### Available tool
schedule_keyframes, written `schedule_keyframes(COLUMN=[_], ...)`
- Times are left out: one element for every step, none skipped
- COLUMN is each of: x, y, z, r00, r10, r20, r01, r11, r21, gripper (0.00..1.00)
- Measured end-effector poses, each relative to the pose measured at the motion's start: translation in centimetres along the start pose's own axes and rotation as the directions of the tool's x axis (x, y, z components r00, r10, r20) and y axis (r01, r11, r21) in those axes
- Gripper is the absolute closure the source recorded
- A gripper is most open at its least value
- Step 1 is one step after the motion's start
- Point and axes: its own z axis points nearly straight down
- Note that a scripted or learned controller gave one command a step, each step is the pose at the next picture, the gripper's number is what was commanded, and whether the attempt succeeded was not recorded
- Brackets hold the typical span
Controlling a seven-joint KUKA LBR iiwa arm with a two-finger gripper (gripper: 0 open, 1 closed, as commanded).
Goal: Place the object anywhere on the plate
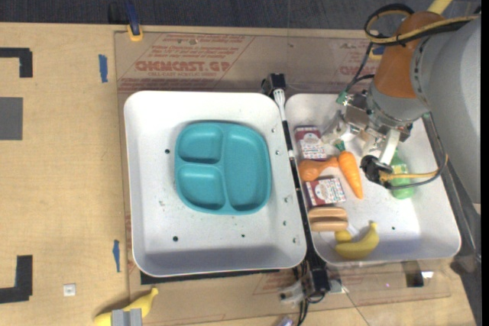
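A teal plate (223, 166) with three compartments lies in the middle of the left white bin (145, 187), with nothing on it. My gripper (349, 137) hangs low over the upper middle of the right bin (432, 229), pointing down and left. Right beside it lie an orange carrot (351, 173) and a small red-and-white packet (310, 141). Nothing shows clearly between the gripper's tips. The wrist hides part of the bin floor beneath it.
The right bin also holds an orange piece (315, 169), a second packet (327, 192), a hot dog (328, 221), a banana (360, 240) and a green item (403, 188). A black divider (289, 145) runs between the bins. A yellow cable loops beside the wrist.
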Motion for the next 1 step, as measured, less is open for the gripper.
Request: schedule_keyframes(x=[0.14], y=[-0.01], z=[-1.02], r00=[1.0], r10=[-0.004], r20=[0.002], r01=[0.004], r11=[1.0], r21=[0.0], gripper=[1.0])
